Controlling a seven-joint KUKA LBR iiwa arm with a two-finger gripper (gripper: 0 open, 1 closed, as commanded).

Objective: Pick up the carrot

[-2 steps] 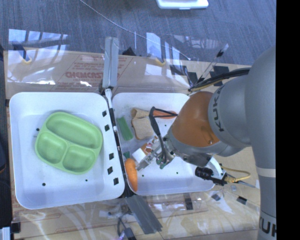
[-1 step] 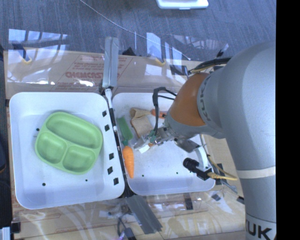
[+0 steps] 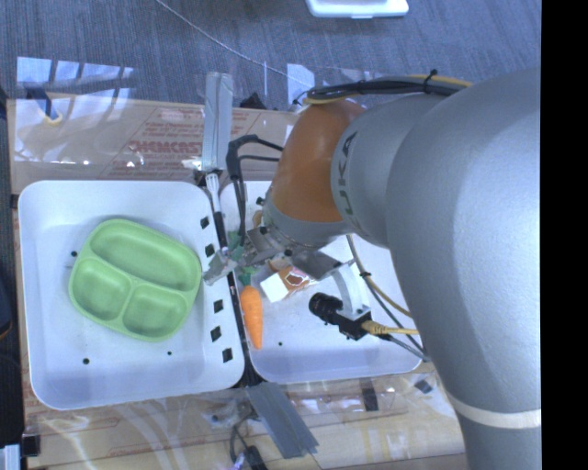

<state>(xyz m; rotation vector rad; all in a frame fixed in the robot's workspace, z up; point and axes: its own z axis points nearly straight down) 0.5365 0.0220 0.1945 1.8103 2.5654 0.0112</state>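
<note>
Carrot (image 3: 252,317) lies in rt bin (image 3: 312,363) by its left wall, lower centre of frame. Gripper (image 3: 241,271) just above carrot's upper end; grip state can't tell. Green plate (image 3: 136,278) in left bin (image 3: 55,367).

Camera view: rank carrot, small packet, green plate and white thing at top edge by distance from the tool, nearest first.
1. carrot and small white-and-brown packet, right bin, beside the tool: too close to call.
2. green divided plate, left bin.
3. white object, top edge, farthest.
</note>
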